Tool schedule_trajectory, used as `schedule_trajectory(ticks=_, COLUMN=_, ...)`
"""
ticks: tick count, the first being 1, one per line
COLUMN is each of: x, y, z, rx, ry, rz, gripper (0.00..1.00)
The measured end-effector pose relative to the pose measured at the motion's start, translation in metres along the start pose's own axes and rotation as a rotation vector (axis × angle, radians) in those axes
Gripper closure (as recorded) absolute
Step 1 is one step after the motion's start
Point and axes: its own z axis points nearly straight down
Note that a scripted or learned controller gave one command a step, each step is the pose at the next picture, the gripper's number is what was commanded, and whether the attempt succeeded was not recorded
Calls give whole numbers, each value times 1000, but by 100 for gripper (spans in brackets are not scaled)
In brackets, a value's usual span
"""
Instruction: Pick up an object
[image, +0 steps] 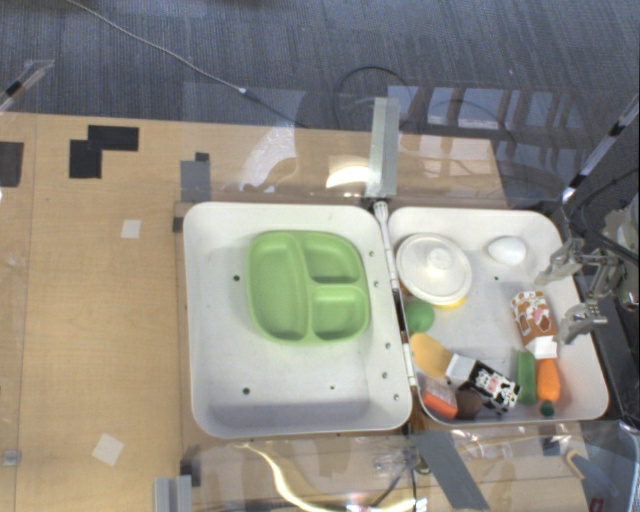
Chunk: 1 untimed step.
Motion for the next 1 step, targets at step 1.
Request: schedule_trajectory(ticks=1, x=-32, y=-6, z=161, rx=3, ry=-7, rz=-162, gripper=0)
